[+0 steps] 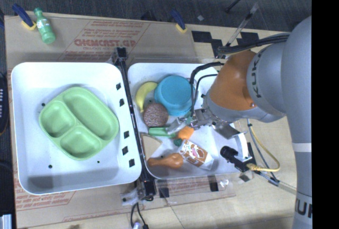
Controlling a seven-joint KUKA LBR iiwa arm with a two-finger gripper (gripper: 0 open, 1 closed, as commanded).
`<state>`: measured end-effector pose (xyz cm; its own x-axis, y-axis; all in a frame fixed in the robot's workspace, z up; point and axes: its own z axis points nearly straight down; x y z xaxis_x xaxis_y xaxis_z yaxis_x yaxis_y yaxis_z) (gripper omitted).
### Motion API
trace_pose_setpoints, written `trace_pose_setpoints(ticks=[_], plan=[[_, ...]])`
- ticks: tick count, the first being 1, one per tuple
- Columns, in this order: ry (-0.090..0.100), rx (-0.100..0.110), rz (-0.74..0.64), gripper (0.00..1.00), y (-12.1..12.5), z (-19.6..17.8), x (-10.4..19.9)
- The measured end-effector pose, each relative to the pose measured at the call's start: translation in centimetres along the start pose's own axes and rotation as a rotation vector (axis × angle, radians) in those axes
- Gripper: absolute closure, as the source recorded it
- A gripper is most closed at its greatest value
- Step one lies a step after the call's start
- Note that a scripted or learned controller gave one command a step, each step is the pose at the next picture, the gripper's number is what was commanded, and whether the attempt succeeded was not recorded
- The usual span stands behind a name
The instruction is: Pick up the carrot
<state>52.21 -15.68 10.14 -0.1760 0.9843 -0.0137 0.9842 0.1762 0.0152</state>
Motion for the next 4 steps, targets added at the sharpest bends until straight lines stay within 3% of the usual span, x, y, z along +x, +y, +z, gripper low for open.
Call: trace_pose_setpoints(ticks=[1, 2, 3, 4], plan=[[-0.011, -0.007, -0.013, 1.0, 0.3, -1.2, -0.2], [-0.011, -0.007, -0.014, 0.0, 0.3, -1.2, -0.2], [0.017, 0.025, 0.036, 0.0, -4.2, 1.0, 3.4], [0.016, 0.026, 0.022, 1.0, -4.0, 0.0, 3.4]])
